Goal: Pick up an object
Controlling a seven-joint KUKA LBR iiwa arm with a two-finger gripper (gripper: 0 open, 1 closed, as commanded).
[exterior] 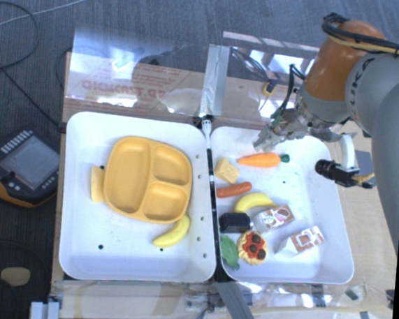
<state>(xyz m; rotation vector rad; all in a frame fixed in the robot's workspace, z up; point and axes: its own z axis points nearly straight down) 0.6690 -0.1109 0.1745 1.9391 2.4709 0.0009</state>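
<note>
You are looking at the approach step of the pick: the jaws are hovering over the far part of the right bin, and nothing is sitting between them. You cannot tell from this view whether the jaws are parted or closed (the fingertips are too small and blurred against the white floor).

The likeliest target, the carrot, is lying on its side just below the jaws, its green end pointing away toward the arm side. The next move is probably calling for a short descent with the jaws straddling the carrot across its narrow width.

Other items are lying further below the jaws:
- a cheese wedge just beside the carrot's tip, toward the bin divider;
- a sausage and a small banana beneath that;
- a black block, a small pizza piece and two small cartons nearest the front rim.

The cheese wedge is the closest obstacle; a descent drifting toward the divider is risking contact with it.

In the left bin, well apart from the jaws, a yellow divided tray and a second banana are resting.
</note>
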